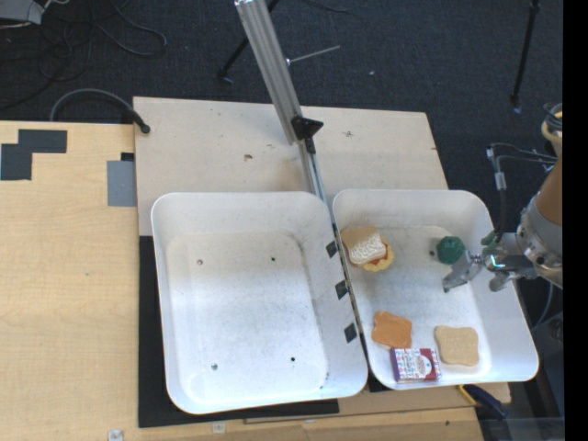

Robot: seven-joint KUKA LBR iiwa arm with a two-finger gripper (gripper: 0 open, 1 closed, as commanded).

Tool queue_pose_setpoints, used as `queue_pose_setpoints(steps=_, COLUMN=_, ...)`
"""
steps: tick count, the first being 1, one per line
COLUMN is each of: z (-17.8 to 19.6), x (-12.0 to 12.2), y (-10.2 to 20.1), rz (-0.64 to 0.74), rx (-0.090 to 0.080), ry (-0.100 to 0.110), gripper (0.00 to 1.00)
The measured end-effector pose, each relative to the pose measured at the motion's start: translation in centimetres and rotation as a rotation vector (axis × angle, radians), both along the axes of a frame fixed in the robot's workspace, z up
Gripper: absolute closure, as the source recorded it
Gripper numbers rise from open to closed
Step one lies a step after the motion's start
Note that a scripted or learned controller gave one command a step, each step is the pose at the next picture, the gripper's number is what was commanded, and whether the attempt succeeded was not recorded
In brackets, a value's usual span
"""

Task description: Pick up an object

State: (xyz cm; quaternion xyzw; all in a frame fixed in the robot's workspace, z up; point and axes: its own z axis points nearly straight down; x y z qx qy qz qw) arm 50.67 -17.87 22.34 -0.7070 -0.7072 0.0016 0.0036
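Sandwich, orange cracker, toast slice, small packet and green toy lie in the right bin, where the gripper near its right edge has fingers spread, pinching nothing.

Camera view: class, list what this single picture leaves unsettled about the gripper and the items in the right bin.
- Gripper: too small and blurred to judge its grip.
- Arm: cut off by the right edge.
- Small carton: print too small to read.
- Green object: too small to identify.
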Motion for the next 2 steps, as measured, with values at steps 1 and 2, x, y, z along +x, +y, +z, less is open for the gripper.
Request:
queue_pose_setpoints(steps=1, z=0.2, x=0.1, y=-0.1, rz=-0.002, rx=-0.001, ry=-0.004, gripper=0.0)
queue_pose_setpoints(steps=2, z=-5.8, x=-0.1, y=-0.8, rz=-0.001, rx=0.0, ry=0.002, gripper=0.0)
